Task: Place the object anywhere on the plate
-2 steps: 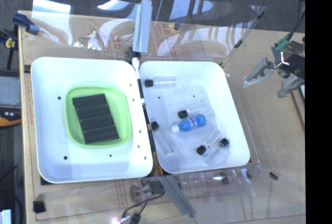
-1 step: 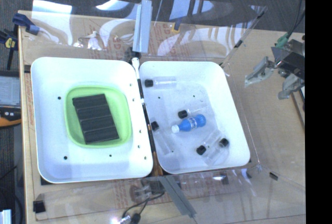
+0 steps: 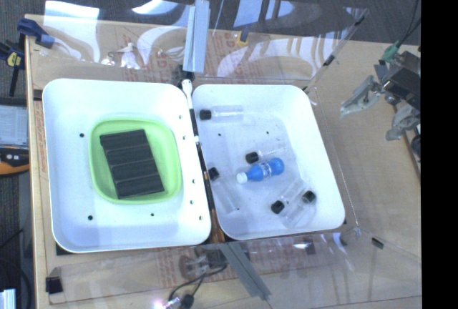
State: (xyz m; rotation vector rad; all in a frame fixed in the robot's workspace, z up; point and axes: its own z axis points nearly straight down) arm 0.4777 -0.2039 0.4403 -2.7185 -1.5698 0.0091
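Observation:
A green plate (image 3: 170,157) sits in the left white bin (image 3: 64,214). A dark ribbed rectangular block (image 3: 132,163) lies flat on the plate, well inside its rim. My gripper (image 3: 376,113) hovers over the bare bench to the right of the right bin (image 3: 325,179), far from the plate. Its fingers (image 3: 356,101) are spread open with nothing between them.
The right bin holds a small blue bottle (image 3: 262,170) and several clear bottles with black caps, one near the back (image 3: 222,113) and one at the front right (image 3: 295,202). Clear plastic walls stand behind the bins and along the right.

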